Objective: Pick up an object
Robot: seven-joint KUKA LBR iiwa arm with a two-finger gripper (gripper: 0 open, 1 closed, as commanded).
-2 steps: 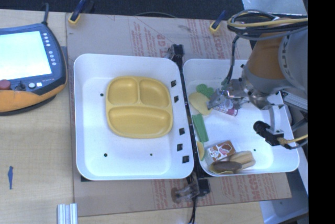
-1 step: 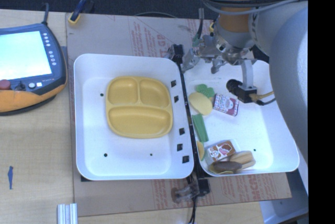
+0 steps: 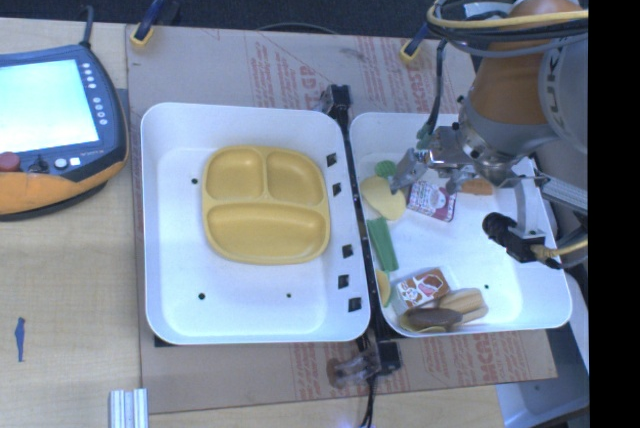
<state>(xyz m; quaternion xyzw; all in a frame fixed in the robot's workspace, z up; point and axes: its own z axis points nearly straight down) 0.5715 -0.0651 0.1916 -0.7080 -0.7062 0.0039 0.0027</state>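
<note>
1. On the bench I see two shallow white bins side by side. The left bin holds a yellow divided plate with three compartments, lying flat near the bin's middle, nothing in its wells that I can make out.
2. In the right bin I count several small items: a pale yellow rounded piece against the left wall, a green stick just below it, a small green bit above it, a pink-and-white packet near the middle, and at the near edge a red-and-white carton touching a brown bun-like piece and a dark brown one.
3. The pink-and-white packet looks flat and roughly rectangular, white-edged with a pink face, lying slightly tilted on the bin floor.
4. The tool hangs over the far half of the right bin, under the grey arm with its orange band. The packet lies just below the tool in this slanted view, its upper edge touching or overlapped by the metal parts; I cannot tell whether there is contact.
5. The tool's grip state I cannot tell, and nothing is visibly between its tips.
6. Off to the left on the bench sits a handheld control pendant with a lit screen.
</note>
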